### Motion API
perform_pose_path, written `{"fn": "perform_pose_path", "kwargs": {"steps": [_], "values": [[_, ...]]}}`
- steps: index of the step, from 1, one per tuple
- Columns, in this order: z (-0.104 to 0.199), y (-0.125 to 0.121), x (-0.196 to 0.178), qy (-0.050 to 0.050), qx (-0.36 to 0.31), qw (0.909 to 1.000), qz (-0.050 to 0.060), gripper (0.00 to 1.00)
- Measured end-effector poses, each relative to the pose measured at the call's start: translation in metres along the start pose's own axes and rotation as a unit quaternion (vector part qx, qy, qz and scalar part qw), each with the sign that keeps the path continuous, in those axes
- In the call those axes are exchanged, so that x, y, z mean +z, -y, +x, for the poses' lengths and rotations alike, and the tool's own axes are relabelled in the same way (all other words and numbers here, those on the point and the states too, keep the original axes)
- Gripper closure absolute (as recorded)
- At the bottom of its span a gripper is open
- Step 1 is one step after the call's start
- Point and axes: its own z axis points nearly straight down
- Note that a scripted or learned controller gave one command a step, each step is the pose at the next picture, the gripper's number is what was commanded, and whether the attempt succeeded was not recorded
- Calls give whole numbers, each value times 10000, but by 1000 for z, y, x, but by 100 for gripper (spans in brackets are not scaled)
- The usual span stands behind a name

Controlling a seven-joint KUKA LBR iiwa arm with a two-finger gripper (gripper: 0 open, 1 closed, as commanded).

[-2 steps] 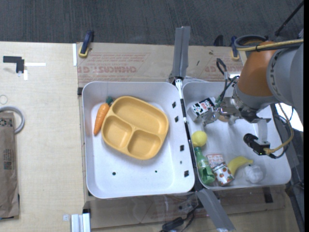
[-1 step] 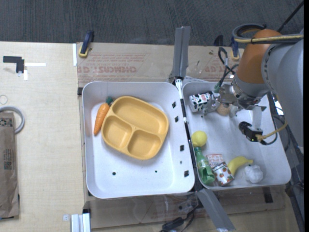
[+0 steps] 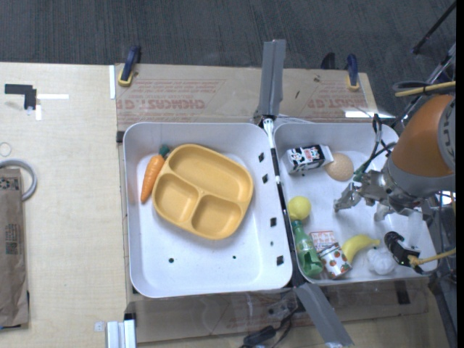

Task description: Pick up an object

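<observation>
Over the right bin: the grey arm with its orange band (image 3: 424, 140) reaches in from the right, its gripper (image 3: 360, 198) low above the bin's middle
Fingers: metal fingers (image 3: 346, 201) point left, spread apart with nothing between them; how wide the gap is cannot be told at this slant
Right bin (image 3: 319, 127): white and shallow, crowded with small things
Milk carton (image 3: 308, 157): lying on its side near the bin's far left corner, black-and-white print up
Egg (image 3: 339, 167): tan, just beside the carton's right end, near the gripper but apart from it
Lemon (image 3: 299, 208): yellow, against the bin's left wall, well left of the fingers
Green bottle (image 3: 304, 249): lying lengthwise below the lemon, along the left wall
Can (image 3: 333, 259): red-and-white, touching the bottle's right side, with a small printed packet (image 3: 322, 237) just above it
Banana (image 3: 358, 246): yellow, just right of the can, below the gripper
White wad (image 3: 380, 262): crumpled, near the banana's right end
Left bin (image 3: 145, 267): holds a yellow divided plate (image 3: 201, 190) set at a tilt, with a carrot (image 3: 151, 177) lying just beside its left rim
Table (image 3: 58, 143): pale wood to the left, a brown paper bag (image 3: 13, 245) at its edge
</observation>
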Motion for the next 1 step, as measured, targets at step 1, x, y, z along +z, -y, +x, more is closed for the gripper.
{"fn": "perform_pose_path", "kwargs": {"steps": [1], "values": [[23, -28, -87, 5, 214, 9998, -10, 0]]}}
